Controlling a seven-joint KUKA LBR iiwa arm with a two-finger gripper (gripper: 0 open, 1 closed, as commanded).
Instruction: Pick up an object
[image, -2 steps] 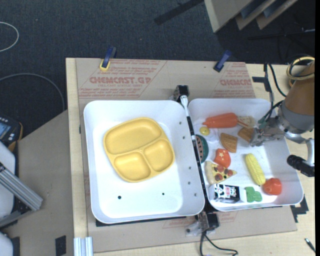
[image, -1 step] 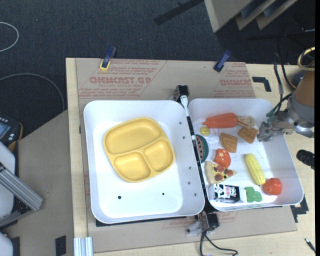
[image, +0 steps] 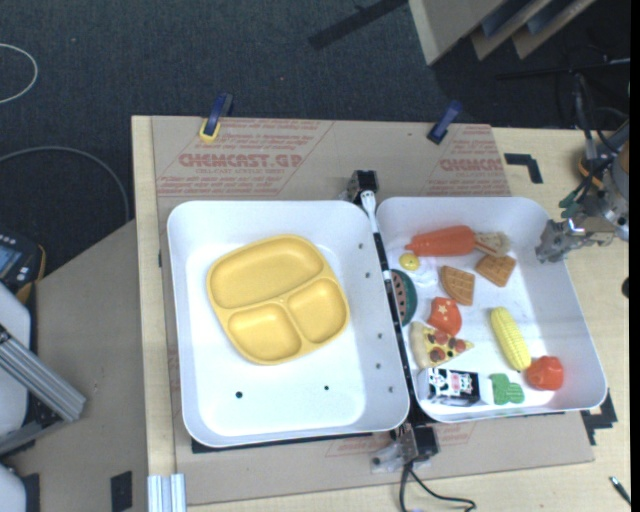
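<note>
Camera view. You are looking down on the desk (image: 300, 150), which carries two shallow white bins side by side. The left bin (image: 190, 300) holds a yellow divided plate (image: 277, 298) with three compartments, lying near the bin's middle.

The right bin (image: 570, 300) holds the toy foods you may pick from. Along its far side lies an orange-red carrot (image: 442, 241), with two brown crackers (image: 494, 268) just beside its right end and a waffle piece (image: 457, 284) below it. A small yellow round piece (image: 408, 262) sits near the bin's left wall, above a watermelon slice (image: 402, 296). Toward the middle you find a red strawberry-like piece (image: 446, 316), a pizza slice (image: 442, 347) and a corn cob (image: 511, 338). Along the near side lie a black-and-white packet (image: 453, 384), a green piece (image: 506, 389) and a red tomato (image: 545, 372).

The tool (image: 556, 243) hangs at the right bin's far right rim, apart from every item; whether it is released or clenched you cannot tell.
</note>
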